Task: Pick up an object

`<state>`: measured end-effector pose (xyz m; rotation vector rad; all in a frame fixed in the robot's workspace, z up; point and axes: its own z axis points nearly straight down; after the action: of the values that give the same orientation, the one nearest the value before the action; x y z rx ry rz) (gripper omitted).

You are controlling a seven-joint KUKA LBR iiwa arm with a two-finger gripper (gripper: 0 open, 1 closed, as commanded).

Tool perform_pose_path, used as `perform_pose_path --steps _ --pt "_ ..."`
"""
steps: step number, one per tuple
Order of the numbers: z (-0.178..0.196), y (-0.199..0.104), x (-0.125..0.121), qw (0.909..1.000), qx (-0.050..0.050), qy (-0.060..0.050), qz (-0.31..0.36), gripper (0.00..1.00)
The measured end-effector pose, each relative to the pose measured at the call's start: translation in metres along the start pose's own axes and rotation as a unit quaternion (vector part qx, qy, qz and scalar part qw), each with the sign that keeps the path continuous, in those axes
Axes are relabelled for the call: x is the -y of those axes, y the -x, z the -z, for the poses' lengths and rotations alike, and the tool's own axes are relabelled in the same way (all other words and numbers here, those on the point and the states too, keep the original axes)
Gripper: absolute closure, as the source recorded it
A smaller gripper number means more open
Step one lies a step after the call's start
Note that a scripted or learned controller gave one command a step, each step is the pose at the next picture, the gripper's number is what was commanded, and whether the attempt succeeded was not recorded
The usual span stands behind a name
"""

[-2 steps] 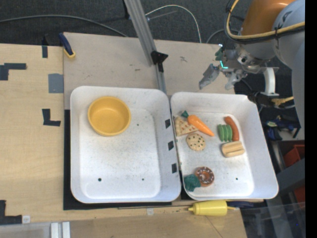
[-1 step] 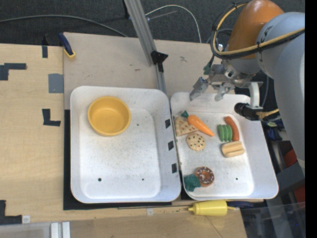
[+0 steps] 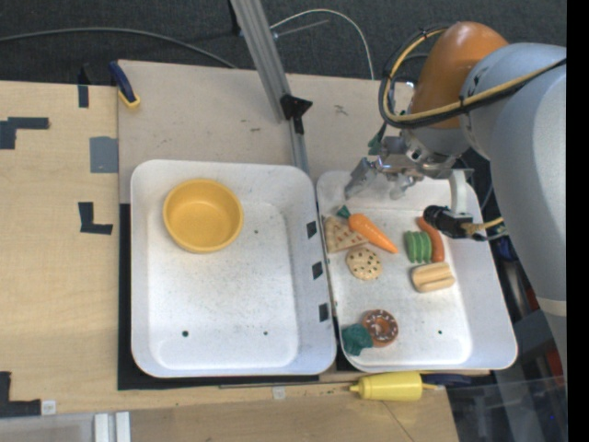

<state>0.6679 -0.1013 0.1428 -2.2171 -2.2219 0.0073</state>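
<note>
My gripper [image 3: 378, 184] hangs over the far edge of the right bin [image 3: 483, 339], its fingers spread open with nothing between them. Just in front of it lie an orange carrot [image 3: 373, 233] and a tan cracker [image 3: 340, 237]. Closer to the camera in the same bin are a chocolate-chip cookie [image 3: 364, 264], a green ribbed piece [image 3: 418, 247] beside a red-orange piece [image 3: 433, 238], a bread roll [image 3: 433, 277], a sprinkled donut [image 3: 379, 326] and a small green lump [image 3: 356, 339].
A yellow bowl [image 3: 202, 215] stands in the far left corner of the left bin [image 3: 230, 339]. A yellow bottle [image 3: 391, 387] lies on the bench in front of the right bin. A slanted metal pole [image 3: 262, 44] rises behind the bins.
</note>
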Motion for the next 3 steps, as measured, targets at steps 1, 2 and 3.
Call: perform_pose_path --steps 1,2,3 --pt "-0.053 -0.001 0.001 1.0000 0.000 -0.001 0.000 0.00" --pt "-0.041 -0.002 0.000 1.0000 0.000 0.000 0.001 1.00" --pt "0.020 0.000 -0.007 1.0000 0.000 0.005 0.000 1.00"
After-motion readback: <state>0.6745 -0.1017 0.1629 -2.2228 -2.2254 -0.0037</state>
